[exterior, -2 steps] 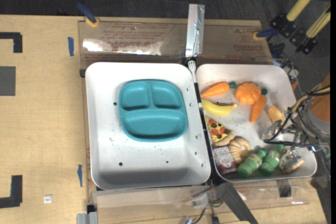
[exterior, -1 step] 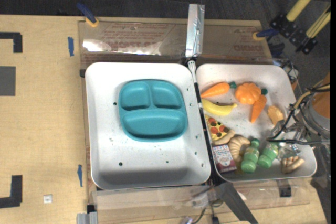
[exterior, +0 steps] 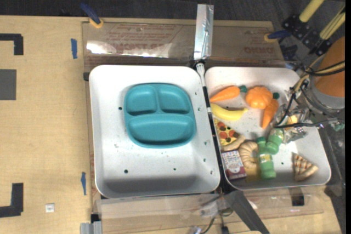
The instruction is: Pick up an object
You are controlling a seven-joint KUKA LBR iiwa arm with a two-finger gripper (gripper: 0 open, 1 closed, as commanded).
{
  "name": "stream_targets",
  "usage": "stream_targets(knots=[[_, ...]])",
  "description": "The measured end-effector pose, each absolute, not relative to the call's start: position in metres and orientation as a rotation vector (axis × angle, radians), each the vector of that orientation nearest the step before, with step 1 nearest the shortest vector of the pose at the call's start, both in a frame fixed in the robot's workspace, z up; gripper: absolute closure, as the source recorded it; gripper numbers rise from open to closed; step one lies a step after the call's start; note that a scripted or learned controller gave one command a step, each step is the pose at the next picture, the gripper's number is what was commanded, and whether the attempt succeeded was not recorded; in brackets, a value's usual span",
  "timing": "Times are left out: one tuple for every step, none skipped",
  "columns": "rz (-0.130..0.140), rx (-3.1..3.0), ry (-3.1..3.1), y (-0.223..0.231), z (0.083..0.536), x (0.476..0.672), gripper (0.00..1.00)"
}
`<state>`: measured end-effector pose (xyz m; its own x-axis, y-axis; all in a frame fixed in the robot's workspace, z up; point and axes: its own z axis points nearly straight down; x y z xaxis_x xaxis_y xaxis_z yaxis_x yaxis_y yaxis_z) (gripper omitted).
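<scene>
Clutter fills the right bin, and that is where the task's candidates lie. Nearest the camera, along the bin's near edge, sit a small red-and-white box, a tan bread-like piece, a green bottle-shaped toy and a ridged cone-like pastry off to the right. A little farther in lie a pizza slice and a second green piece; beyond them a banana, and at the far side two carrots flanking an orange pepper-like toy.

The gripper hangs at the right side of this bin, just beside the second green piece and the right-hand carrot — its tips are lost in wires and glare, so whether they are spread or pinched I cannot tell, and nothing is plainly seen between them. The arm, with its orange band, reaches in from the right above it.

To the left, the left bin bears a teal divided plate.

The step in hand looks like the descent onto a chosen toy, probably the green piece. Next move calls for settling squarely over one object — not straddling neighbours — closing, then lifting straight up.
</scene>
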<state>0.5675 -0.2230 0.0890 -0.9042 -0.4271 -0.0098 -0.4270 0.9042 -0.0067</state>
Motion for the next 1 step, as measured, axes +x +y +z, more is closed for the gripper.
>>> stream_targets(knots=[[-0.006,-0.685,3.056,-0.223,0.0885,0.5669,0.0]])
